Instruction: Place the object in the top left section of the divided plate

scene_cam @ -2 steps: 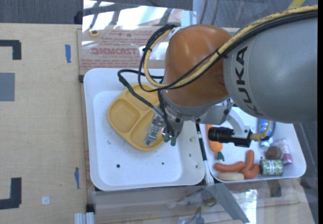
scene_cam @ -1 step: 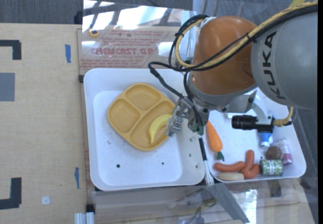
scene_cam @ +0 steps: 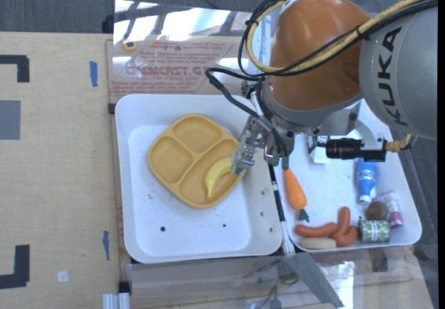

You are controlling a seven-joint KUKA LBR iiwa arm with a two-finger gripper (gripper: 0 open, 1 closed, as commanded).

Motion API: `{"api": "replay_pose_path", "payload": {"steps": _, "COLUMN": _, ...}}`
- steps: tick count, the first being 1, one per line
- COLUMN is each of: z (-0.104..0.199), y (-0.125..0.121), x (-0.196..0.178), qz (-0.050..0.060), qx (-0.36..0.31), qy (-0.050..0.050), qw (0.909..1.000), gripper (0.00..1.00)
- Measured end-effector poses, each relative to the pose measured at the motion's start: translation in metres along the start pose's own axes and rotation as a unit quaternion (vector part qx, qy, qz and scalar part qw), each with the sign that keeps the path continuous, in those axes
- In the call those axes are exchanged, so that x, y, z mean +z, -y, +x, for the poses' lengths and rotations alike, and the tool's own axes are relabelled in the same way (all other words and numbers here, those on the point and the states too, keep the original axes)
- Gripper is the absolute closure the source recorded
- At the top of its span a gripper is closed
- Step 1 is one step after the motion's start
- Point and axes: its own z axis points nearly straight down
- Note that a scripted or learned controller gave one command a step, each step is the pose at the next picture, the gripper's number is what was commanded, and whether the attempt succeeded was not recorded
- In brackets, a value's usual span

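Camera view: I see left bin (scene_cam: 139, 231) holding yellow divided plate (scene_cam: 182, 154); banana (scene_cam: 217, 175) lies in plate's large lower-right section, not in any small section. Right bin (scene_cam: 407, 220) holds carrot (scene_cam: 296, 191), sausages (scene_cam: 327, 231), blue bottle (scene_cam: 366, 182), green can (scene_cam: 375, 231), few small items I can't identify. Banana: pale yellow, curved, tip toward plate's rim. Gripper (scene_cam: 245, 156) sits just above banana's upper end; jaws' state I cannot tell. Both bins rest on tabletop (scene_cam: 55, 182).

Bench evenly and brightly lit from above.
Strong glare is seen on the reflective sheet (scene_cam: 174, 22) behind the bins; shadows are kept soft (edges slightly blurred).
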Motion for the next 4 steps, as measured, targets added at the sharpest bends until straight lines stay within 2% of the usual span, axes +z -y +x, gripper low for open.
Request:
{"api": "replay_pose_path", "payload": {"steps": 1, "z": 0.038, "y": 0.005, "x": 0.006, "qz": 0.001, "qx": -0.036, "qy": -0.002, "qw": 0.9994, "gripper": 1.0}}
{"api": "replay_pose_path", "payload": {"steps": 2, "z": 0.01, "y": -0.023, "x": 0.045, "qz": 0.0, "qx": -0.072, "qy": -0.002, "qw": 0.9974, "gripper": 1.0}}
{"api": "replay_pose_path", "payload": {"steps": 3, "z": 0.018, "y": 0.018, "x": -0.031, "qz": 0.0, "qx": -0.075, "qy": 0.0, "qw": 0.9972, "gripper": 1.0}}
{"api": "replay_pose_path", "payload": {"steps": 4, "z": -0.015, "y": -0.001, "x": 0.003, "qz": 0.0, "qx": -0.121, "qy": -0.001, "qw": 0.9926, "gripper": 1.0}}
